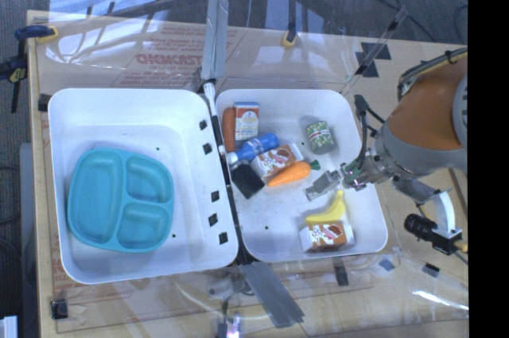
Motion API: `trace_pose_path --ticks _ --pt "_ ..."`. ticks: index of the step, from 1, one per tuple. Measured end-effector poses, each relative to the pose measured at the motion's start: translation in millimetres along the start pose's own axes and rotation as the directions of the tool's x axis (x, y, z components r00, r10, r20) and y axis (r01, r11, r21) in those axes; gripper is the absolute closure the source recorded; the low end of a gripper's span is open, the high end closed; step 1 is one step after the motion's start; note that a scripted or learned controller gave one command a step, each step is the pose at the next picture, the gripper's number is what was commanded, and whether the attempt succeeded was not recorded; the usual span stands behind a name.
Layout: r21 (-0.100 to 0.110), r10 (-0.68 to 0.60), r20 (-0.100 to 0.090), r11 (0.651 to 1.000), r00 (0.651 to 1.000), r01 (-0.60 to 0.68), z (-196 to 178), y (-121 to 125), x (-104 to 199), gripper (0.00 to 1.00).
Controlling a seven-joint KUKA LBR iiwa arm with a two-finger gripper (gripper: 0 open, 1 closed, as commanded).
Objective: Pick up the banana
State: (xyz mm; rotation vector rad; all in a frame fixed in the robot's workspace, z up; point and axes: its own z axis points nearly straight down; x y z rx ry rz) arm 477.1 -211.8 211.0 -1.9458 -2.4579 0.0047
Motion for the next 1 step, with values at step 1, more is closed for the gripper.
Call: trace_pose_path --ticks 1 --pt "-0.003 -0.032 0.002 0.999 1.000 0.032 4.8 19.0 -4.2 0.00"
